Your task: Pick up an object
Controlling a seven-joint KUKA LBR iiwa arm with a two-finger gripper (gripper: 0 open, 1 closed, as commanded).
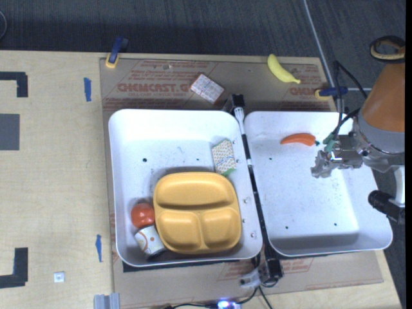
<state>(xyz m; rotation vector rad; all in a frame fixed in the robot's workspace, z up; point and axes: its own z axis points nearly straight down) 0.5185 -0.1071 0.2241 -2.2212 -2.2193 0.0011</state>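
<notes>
Two shallow white bins: the right bin (290, 237) holds one orange carrot-shaped toy (298, 139) at upper centre-right, much bare floor below. The metal gripper (324, 166) hangs just right of it; grip width unclear.

Dark grey carpet floor (193, 18) beyond bench; pale wooden benchtop (51, 172), black markings, blue tape bits.

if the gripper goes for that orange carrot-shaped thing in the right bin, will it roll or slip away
The orange carrot-shaped piece looks rounded and tapered, so a nudge would probably roll or swing it. Its surface looks smooth, so it may slip from the fingers. It lies alone on the right bin floor, with nothing nearby to stop it.
</notes>
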